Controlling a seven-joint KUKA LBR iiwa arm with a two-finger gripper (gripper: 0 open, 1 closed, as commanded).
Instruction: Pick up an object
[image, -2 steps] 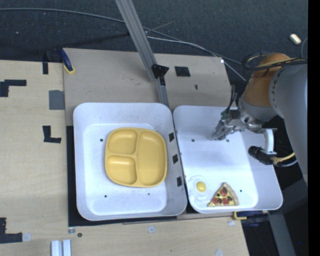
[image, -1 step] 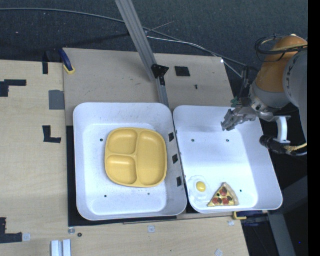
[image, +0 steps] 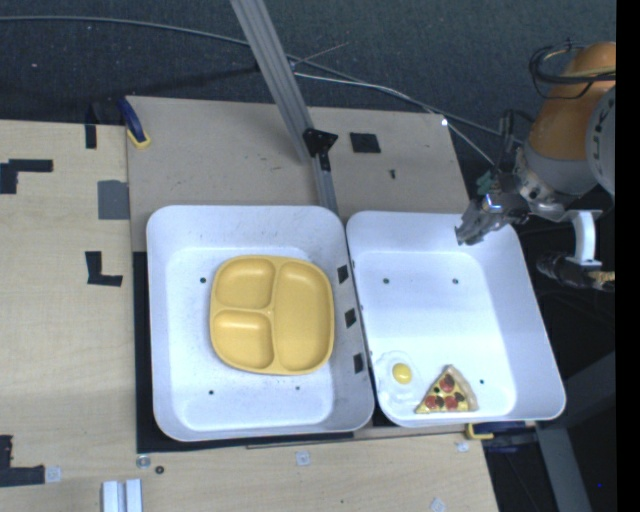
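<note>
The tabletop (image: 250, 150) carries two shallow white bins set side by side, their inner rims touching along the middle.

Left bin (image: 175, 300): contains one yellow divided plate (image: 272, 314) with three compartments, two smaller ones on the left and one larger one on the right. The plate lies flat, near the centre of the bin floor, clear of all four walls.

Right bin (image: 450, 290): contains two toy food items, both in the near part of the bin, close to its front rim. A toy fried egg (image: 400, 373), white with a yellow yolk, lies toward the near left corner. A toy pizza slice (image: 448, 391), triangular with red toppings and its point facing away from the front rim, lies just beside the egg on its right. The two items are very close; whether they touch cannot be told.

Arm: the grey arm (image: 575, 130) with its orange band enters from the right edge of the view. The claw (image: 472, 232) is positioned over the far right corner of the right bin, at the rim, tilted downward and toward the left. It is well apart from the egg and the pizza slice. Nothing is seen between its tips. Whether the claw is spread or closed cannot be told at this resolution.

A grey metal bar (image: 285, 90) runs diagonally across the tabletop from the top of the view toward the gap between the bins.
</note>
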